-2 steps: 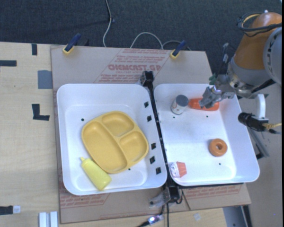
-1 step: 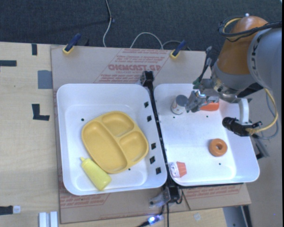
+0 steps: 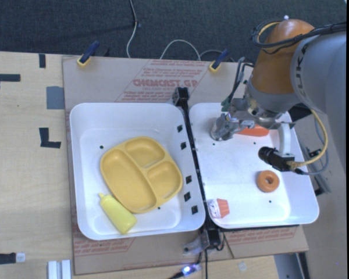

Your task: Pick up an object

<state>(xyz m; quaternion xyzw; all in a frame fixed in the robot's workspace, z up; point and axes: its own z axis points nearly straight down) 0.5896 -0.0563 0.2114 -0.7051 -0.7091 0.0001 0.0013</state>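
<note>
In the left bin [image 3: 81, 156] we see a yellow divided plate [image 3: 141, 173] with three compartments, lying flat and turned at a slant. Just beside its near-left edge lies a yellow squeeze bottle [image 3: 117, 213] on its side. In the right bin [image 3: 302, 211] a brown doughnut [image 3: 268, 181] lies flat toward the right. A small orange and white cup [image 3: 219, 208] lies tipped at the near-left corner. A thin orange piece [image 3: 255, 131] lies at the far side, partly hidden.

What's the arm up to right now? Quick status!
Gripper low in right bin, nothing seen held. Orange carrot beside it. Donut nearer front, untouched.
</note>
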